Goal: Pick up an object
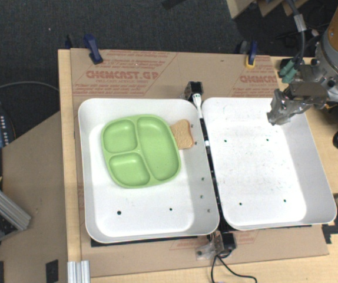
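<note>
A green plate with three compartments (141, 151) lies in the left white bin (98, 211). A tan slice of bread (182, 134) rests against the plate's right edge. My gripper (279, 114) hangs over the upper right corner of the right bin (263, 175), far from the plate and the bread. I see nothing between its fingers.
The two bins sit on a cardboard sheet (128, 69) held by blue clamps (92, 49) at the back. A black clip (193, 89) stands between the bins at their far edge. Cables run near the front edge (225, 252).
</note>
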